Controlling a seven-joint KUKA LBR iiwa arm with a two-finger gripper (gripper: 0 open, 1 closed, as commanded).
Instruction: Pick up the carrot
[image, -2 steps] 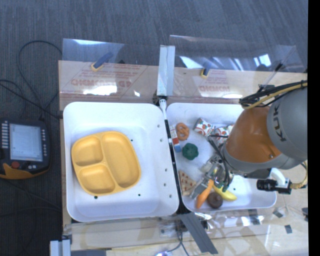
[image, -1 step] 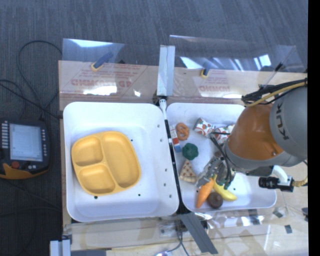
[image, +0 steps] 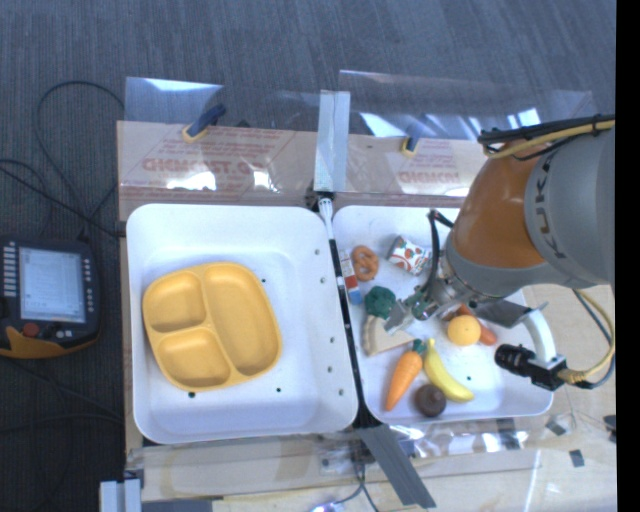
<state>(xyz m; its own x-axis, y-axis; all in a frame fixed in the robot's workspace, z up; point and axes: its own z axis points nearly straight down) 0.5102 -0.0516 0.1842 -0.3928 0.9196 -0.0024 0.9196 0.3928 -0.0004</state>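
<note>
Right, the pincer (image: 425, 303) hovers above the carrot (image: 403, 377), how far open I cannot tell; crowding banana (image: 445, 375) and broccoli (image: 379, 300) could spoil the grab.

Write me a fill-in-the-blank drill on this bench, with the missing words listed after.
1. The carrot lies in the ___ bin.
2. The yellow divided plate has ___ compartments.
3. Right beside the carrot lies a yellow ___.
4. The gripper hovers over the ___ bin.

Missing words: right; three; banana; right
</note>
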